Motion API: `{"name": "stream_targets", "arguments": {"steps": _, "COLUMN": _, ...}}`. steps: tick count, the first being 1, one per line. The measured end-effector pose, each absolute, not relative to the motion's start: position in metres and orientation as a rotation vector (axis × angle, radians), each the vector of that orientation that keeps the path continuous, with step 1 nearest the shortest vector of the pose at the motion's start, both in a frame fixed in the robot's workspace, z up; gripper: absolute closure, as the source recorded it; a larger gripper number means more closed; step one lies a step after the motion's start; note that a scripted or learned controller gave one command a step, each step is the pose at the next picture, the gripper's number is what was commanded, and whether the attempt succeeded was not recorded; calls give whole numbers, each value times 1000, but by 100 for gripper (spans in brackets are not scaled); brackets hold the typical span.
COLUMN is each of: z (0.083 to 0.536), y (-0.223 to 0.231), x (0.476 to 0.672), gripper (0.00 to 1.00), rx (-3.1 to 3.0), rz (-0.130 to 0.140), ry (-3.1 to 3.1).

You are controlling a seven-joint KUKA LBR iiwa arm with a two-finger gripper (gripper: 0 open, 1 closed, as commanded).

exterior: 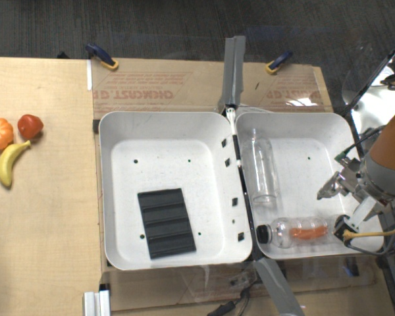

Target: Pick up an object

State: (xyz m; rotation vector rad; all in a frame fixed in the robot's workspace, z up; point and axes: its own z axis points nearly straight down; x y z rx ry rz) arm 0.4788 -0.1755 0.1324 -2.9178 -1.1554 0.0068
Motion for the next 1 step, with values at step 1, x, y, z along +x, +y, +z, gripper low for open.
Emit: {"name": "stream_targets", "arguments": {"steps": 1, "z": 135, "y": -161, "x": 477, "gripper": 0, "rx": -2816, "rz": 5, "ry": -1402}}
